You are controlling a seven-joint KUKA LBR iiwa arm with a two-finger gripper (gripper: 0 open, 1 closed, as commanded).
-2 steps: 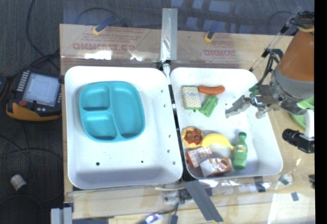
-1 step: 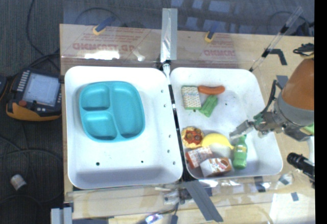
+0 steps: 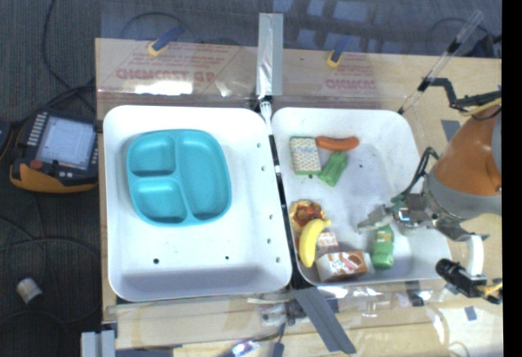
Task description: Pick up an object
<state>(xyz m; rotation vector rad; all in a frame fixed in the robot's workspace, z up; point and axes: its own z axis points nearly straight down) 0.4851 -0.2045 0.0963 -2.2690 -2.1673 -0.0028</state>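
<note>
Where the arm (image 3: 469,172) reached in over the right bin (image 3: 383,123), the end effector (image 3: 377,218) lay low inside that bin, close to its right wall; whether its fingers stood apart or closed could not be told, and nothing could be seen between them. Taking the right bin as landmark, a green bottle (image 3: 382,249) stood just below the end effector, near the bin's front wall. A yellow banana (image 3: 309,240) lay in the bin's front left part, with a red-and-yellow toy (image 3: 304,210) just above it and a brown-and-white packet (image 3: 339,263) beside it, along the front wall. Toward the bin's back left lay a checked white packet (image 3: 304,156), an orange-red sausage (image 3: 337,143) and a green piece (image 3: 333,170), close together. Left of the right bin, touching it along one wall, sat the left bin (image 3: 130,266), holding a teal divided plate (image 3: 177,176). Both bins rested on the bench (image 3: 391,78).
</note>
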